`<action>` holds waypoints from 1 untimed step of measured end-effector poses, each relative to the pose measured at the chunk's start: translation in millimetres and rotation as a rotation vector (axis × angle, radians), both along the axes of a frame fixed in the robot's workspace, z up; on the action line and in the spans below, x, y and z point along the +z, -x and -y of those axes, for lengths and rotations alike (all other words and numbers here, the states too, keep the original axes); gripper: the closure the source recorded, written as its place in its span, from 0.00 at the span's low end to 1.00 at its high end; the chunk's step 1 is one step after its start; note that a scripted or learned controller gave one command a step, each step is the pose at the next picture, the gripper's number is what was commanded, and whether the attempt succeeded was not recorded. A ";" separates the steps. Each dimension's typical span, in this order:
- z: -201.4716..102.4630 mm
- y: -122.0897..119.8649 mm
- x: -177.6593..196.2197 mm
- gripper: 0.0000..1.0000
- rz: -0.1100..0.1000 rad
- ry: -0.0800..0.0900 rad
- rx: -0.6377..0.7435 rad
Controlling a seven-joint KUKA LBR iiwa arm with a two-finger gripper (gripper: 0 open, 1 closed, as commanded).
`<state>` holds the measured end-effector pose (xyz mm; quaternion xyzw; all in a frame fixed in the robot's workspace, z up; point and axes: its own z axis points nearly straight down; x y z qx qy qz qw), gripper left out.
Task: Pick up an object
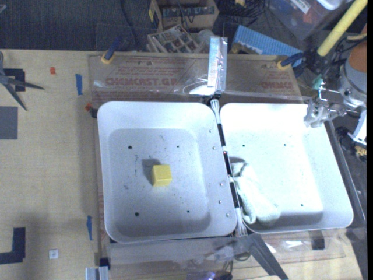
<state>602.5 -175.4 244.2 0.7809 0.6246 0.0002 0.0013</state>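
A small yellow block lies near the middle of the left bin. A pale white, soft-looking object rests against the left wall of the right bin, near its front corner. My gripper hangs over the far right edge of the right bin, well away from both objects. Nothing is visibly held in it.
The two bins touch along a central divider. A clear plastic sheet with red lettering lies behind them. Cluttered boxes and cables fill the background, and a yellow pole slants at the top right.
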 end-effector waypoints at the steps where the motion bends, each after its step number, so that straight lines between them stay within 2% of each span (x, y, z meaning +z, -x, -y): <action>1: 11.3 86.7 -10.3 1.00 -0.003 -0.002 0.116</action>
